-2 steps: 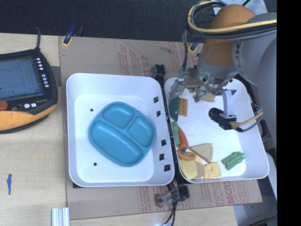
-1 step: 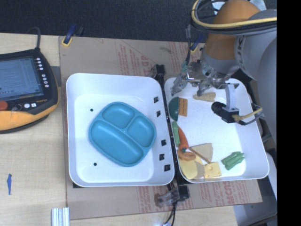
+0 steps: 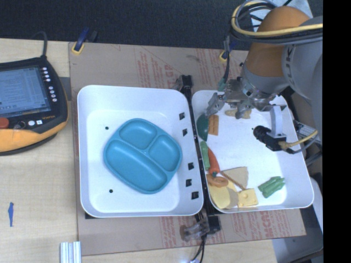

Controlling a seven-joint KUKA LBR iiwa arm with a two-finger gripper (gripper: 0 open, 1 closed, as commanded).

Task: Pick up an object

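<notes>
My gripper (image 3: 227,109) hangs over the far left corner of the right bin (image 3: 293,169), its two fingers spread apart with nothing between them. Just below its left finger lie a small brown-orange block (image 3: 213,125) and a dark green piece (image 3: 202,126) against the bin's left wall. Further forward along that wall lies an orange carrot (image 3: 213,160). At the bin's front are a tan bread slice (image 3: 236,175), a yellow cheese square (image 3: 248,198), a yellow round piece (image 3: 220,197) and a green ridged vegetable (image 3: 271,186).
The left bin (image 3: 93,147) holds a blue divided plate (image 3: 143,155). A black fitting on a yellow cable (image 3: 267,137) hangs from the arm over the right bin's middle. A control pendant (image 3: 24,100) rests on the bench at far left.
</notes>
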